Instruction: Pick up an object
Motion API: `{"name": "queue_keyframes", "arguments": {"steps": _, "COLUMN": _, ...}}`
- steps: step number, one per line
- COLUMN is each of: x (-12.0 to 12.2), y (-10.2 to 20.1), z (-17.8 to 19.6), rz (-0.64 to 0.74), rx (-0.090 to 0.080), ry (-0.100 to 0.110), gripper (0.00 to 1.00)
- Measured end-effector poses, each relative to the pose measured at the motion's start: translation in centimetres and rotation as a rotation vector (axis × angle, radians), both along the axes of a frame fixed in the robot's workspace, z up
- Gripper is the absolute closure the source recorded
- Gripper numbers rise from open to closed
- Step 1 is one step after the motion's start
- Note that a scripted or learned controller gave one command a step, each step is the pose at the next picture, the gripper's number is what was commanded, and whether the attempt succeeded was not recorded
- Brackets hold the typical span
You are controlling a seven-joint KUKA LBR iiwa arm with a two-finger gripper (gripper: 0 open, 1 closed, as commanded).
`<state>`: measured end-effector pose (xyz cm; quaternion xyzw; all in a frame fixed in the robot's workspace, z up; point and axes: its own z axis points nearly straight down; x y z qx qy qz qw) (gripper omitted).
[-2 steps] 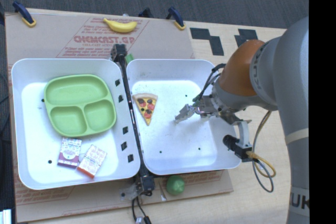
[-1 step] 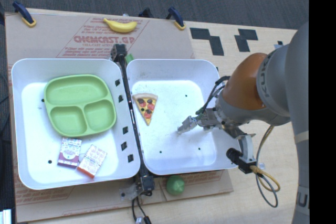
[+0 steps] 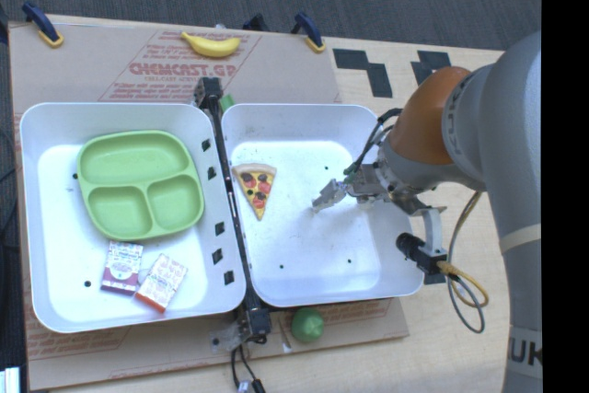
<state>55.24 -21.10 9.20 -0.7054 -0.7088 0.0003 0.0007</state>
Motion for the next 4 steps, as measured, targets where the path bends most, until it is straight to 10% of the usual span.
{"name": "queue_keyframes", "arguments": {"steps": 1, "x": -6.4, "y": 0.4, "z": 0.0, "rz": 0.002, "rx": 0.0, "ry": 0.002, "gripper": 0.0}}
{"name": "queue_keyframes", "arguments": {"steps": 4, "x": 10.5, "y": 0.1, "z": 0.0, "rz": 0.0, "rx": 0.0, "ry": -0.001, "gripper": 0.0}}
